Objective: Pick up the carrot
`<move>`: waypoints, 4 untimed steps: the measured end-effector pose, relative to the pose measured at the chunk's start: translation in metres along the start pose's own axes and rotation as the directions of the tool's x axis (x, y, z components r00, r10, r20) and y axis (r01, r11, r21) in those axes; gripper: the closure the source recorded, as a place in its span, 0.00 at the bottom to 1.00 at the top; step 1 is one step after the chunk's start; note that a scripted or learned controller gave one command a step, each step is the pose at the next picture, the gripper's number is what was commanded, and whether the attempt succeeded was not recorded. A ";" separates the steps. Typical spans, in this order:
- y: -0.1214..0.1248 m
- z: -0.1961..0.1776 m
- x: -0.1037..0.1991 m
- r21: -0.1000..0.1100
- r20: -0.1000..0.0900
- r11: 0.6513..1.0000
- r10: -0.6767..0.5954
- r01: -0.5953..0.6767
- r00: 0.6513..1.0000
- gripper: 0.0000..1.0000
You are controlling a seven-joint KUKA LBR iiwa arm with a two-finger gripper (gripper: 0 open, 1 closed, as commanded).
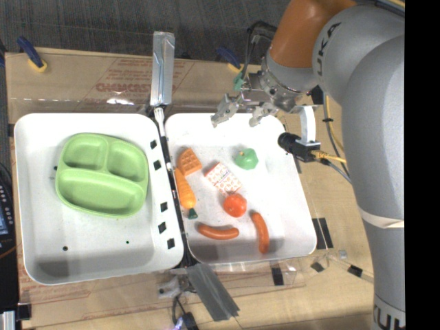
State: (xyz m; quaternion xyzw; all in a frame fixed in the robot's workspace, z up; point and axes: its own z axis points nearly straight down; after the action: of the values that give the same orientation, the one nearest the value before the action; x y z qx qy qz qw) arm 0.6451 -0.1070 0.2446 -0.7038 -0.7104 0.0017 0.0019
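Carrot (pixel 185 191) lay in the right bin (pixel 292 184), hard against its left wall, long axis running roughly along that wall, green stub end toward the near side. A waffle-like orange piece (pixel 189 161) touched or nearly touched its far end. A small red-and-white carton (pixel 223 177) sat just to its right, a tomato (pixel 235 205) beyond that, and a sausage (pixel 218 232) near the carrot's stub end. A second sausage (pixel 261 231) and a green pepper-like item (pixel 245 159) were well apart from it.

Gripper (pixel 238 111) hung over the far rim of the right bin — fingers (pixel 223 112) spread apart, nothing between them. Not yet over the carrot; approach step in hand, as judged.

Notes for a clean grasp:
- Move toward the left wall and nearer side, centring over the carrot's thick middle, not the tapered end.
- Close the fingers across the short axis. One finger must then drop between carrot and wall — that gap looked very tight, possibly none.
- Alternative judged safer: grip end to end along the wall, though the waffle piece crowded the far end.
- Descend straight; a slanted entry risks nudging the carton or striking the divider.

Left bin (pixel 34 205) held a green tray (pixel 103 174) — irrelevant to this step.
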 end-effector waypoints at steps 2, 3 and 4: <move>-0.074 0.054 0.021 -0.001 0.001 0.661 -0.750 0.750 0.661 0.00; -0.059 0.053 0.017 -0.004 0.004 0.868 -0.496 0.496 0.868 0.00; -0.037 0.025 0.090 -0.002 0.002 0.959 -0.284 0.284 0.959 0.00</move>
State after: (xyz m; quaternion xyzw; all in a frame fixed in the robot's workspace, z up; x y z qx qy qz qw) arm 0.6067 -0.0173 0.2202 -0.5948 -0.8039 0.0011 0.0008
